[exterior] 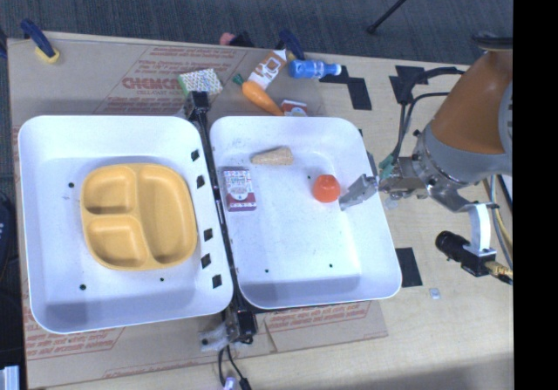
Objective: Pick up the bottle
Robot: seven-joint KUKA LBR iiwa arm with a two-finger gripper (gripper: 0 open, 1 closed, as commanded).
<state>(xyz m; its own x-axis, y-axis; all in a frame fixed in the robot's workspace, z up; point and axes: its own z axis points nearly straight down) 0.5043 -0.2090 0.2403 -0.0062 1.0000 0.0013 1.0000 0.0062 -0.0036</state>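
Note:
A small blue bottle (314, 70) lies on its side on the bench behind the right bin (377, 268), outside it. Beside it to the left lies a white bottle with an orange label (267, 70). My gripper (356, 193) hangs low over the right rim of the right bin, just right of a small orange-red round object (326, 188). Nothing shows in its grasp. It is far from both bottles, which lie well toward the back of the bench.
The right bin holds a beige bread-like piece (272, 156) and a red packet (238, 188). The left bin (44, 292) holds a yellow divided tray (138, 215). An orange carrot (260, 97) and a checkered packet (200, 81) lie behind the bins.

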